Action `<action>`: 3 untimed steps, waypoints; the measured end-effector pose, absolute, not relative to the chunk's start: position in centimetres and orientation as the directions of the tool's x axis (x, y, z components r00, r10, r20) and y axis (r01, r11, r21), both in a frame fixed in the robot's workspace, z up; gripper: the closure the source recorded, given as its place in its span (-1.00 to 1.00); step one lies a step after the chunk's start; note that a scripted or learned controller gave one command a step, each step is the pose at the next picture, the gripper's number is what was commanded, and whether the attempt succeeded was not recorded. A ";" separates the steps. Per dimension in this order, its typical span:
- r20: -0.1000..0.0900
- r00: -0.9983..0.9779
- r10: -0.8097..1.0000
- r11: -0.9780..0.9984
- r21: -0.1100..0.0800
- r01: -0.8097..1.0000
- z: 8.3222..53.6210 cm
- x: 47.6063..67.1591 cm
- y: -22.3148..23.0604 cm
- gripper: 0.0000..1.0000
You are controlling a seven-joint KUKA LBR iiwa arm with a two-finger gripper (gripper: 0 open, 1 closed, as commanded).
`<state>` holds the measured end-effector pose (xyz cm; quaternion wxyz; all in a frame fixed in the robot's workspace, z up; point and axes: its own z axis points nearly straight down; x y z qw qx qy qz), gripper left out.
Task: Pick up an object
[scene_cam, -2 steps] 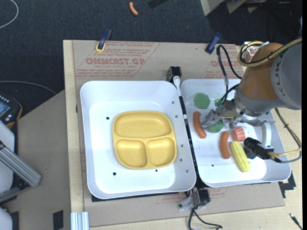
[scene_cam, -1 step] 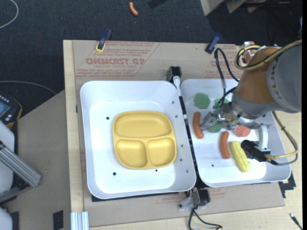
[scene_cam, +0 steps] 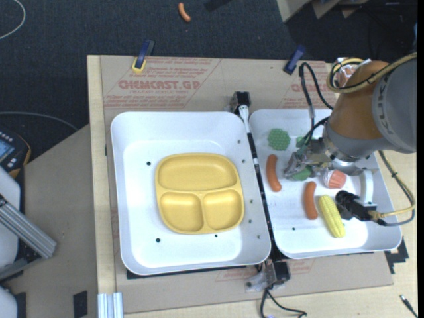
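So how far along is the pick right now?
Nothing looks lifted yet: two sausages, the corn cob and the green broccoli-like piece lie in the right bin. The gripper is down over a green item there; a grasp isn't visible. Lifting remains.

Yellow divided tray (scene_cam: 199, 193), left bin (scene_cam: 126, 177)

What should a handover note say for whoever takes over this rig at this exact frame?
Claw: low in the right bin, over a green item; its grip state is unreadable from this view.
Right bin: green broccoli-like piece, two orange sausages, yellow corn, a red-and-white piece beside the claw.
Left bin: yellow divided tray, nothing lying in its compartments.
Done: nothing visibly lifted.
Left: secure one object and raise it clear of the bin.
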<state>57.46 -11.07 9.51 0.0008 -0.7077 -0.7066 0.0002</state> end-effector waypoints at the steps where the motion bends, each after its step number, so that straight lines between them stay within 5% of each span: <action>1: -0.002 -0.001 1.000 0.001 0.007 1.000 15.9 58.0 -11.1 1.00; 3: -0.001 -0.001 1.000 0.001 0.004 1.000 22.6 57.5 -10.4 1.00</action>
